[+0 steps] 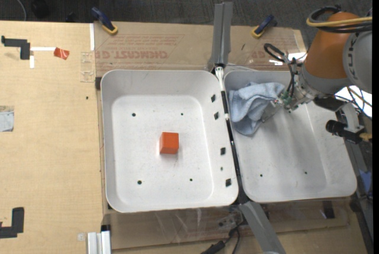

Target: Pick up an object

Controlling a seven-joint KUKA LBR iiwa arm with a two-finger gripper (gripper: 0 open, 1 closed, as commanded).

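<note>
Crumpling against the right bin's (331, 182) wall, pale-blue cloth (251, 103).

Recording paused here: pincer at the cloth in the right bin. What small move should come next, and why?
Probably a short, slow lift. The pincer sits at the edge of the crumpled light-blue cloth in the right bin, but contact is too small to judge; raising slightly would show whether the cloth follows.

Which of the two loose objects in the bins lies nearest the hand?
The pale blue cloth, crumpled in the right bin right beside the hand. The orange block sits alone in the left bin.
</note>
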